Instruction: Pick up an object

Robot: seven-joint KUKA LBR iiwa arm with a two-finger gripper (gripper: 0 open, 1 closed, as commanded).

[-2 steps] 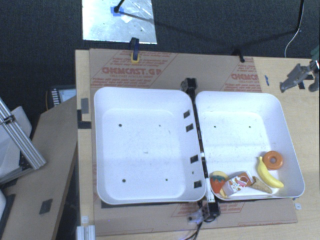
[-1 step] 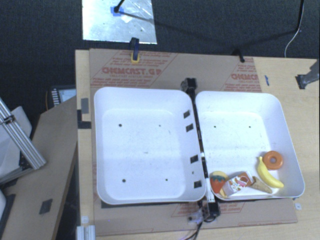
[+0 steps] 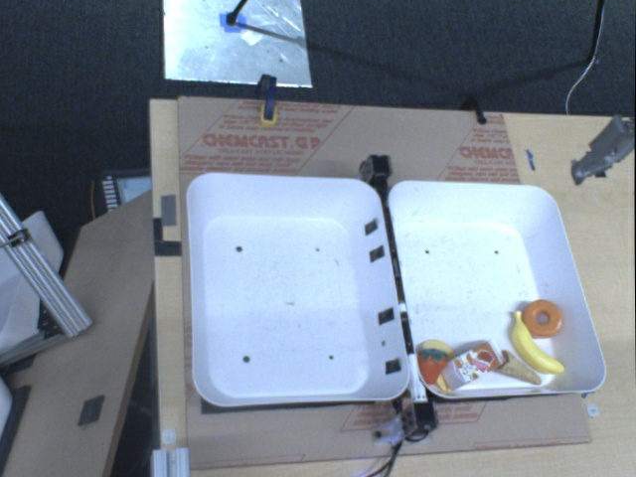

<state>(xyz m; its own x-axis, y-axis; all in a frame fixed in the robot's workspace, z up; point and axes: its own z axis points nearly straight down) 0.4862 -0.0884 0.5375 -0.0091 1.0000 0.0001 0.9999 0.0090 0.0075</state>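
Several small objects cluster in the right bin's [image 3: 556, 227] near corner: banana [image 3: 534, 344], orange ring [image 3: 543, 317], packet [image 3: 471, 364]. Far beyond the banana, the end effector [image 3: 601, 154] hangs, opening impossible to tell; descending squarely over the banana's middle seems best.

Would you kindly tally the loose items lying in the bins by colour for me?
Yellow: 1, the banana
Orange: 1, the ring-shaped piece
Red-orange: 1, the round fruit
Tan: 1, the small wedge
White and red: 1, the printed packet
Total: 5, all in the near right corner of the right bin.
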